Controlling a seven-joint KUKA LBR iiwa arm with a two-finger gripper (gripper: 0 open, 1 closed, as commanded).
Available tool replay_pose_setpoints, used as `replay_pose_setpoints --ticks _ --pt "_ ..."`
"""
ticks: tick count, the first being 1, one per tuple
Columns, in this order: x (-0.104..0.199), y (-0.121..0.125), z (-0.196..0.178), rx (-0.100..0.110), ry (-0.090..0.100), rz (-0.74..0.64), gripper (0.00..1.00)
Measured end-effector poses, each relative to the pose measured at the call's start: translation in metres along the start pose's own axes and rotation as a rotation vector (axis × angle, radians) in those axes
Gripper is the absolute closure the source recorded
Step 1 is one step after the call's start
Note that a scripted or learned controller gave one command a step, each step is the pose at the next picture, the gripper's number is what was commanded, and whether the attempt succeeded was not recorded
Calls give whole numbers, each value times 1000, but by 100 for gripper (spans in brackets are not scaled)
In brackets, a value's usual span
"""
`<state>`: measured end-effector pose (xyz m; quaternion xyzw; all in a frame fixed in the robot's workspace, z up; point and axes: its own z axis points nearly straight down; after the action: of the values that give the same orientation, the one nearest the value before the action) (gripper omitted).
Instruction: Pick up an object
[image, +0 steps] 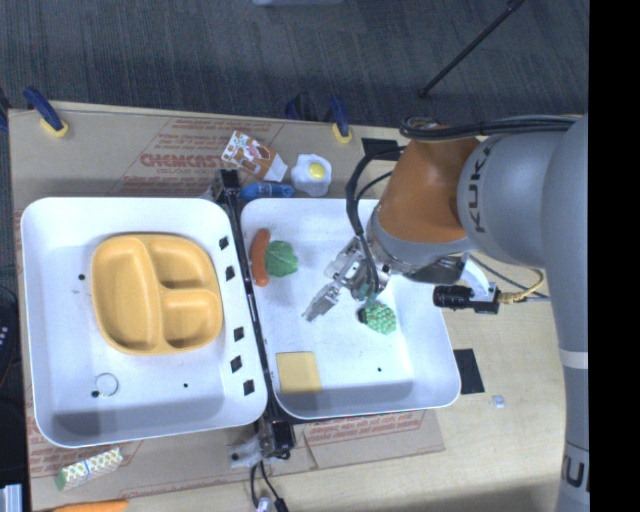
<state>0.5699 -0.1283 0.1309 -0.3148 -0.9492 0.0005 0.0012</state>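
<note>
My gripper (330, 290) hangs over the middle of the right bin (430, 375), open, with nothing between its fingers. Just to its right lies a green knobbly object (379, 318), close to the wrist. A green leafy piece (281, 258) and an orange sausage-shaped piece (260, 257) lie to the gripper's upper left, near the bin's left wall. A tan square slice (298, 371) rests at the bin's front edge. The arm's orange band (430, 195) covers the bin's far right corner.
The left bin (50, 400) holds a yellow divided plate (156, 292). Behind the bins lie a small printed packet (245, 153), a blue item (266, 189) and a white-and-yellow item (312, 173). A cable (515, 292) runs at the arm's right.
</note>
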Motion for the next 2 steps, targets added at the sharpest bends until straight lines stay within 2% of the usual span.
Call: replay_pose_setpoints --ticks 1,2 --pt "-38 -37 39 -1 -3 -108 0" --pt "-41 -36 39 -1 -5 -417 0"
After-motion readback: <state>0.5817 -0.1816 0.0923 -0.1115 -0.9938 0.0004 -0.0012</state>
